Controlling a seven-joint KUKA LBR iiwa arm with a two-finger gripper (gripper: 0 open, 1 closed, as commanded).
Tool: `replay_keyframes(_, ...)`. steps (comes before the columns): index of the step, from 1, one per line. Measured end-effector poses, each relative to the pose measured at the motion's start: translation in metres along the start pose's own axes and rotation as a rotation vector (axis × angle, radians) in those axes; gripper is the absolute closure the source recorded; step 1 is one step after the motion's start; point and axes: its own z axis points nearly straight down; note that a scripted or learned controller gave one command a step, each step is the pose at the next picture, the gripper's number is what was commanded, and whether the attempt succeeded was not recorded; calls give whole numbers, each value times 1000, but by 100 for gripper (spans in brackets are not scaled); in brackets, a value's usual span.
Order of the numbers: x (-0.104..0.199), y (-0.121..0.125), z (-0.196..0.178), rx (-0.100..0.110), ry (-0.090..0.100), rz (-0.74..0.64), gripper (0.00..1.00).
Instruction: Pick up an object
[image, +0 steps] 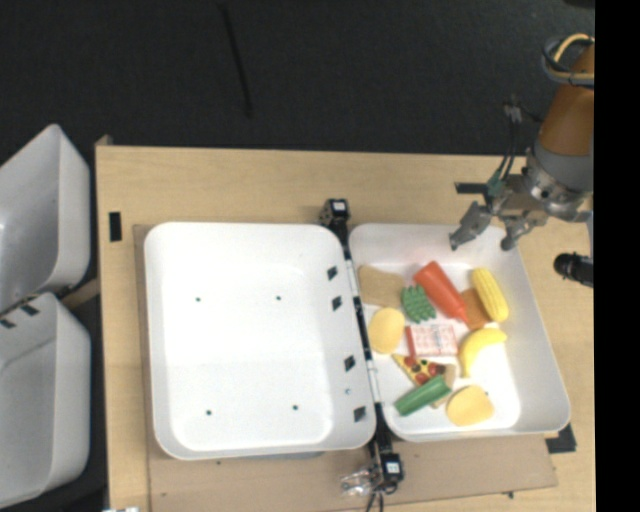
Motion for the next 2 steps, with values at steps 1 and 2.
replay_keyframes(1, 46, 15, 92, 3, 2, -4, 0)
replay_keyframes(2, 38, -34, 129, -10, -1, -3, 0)
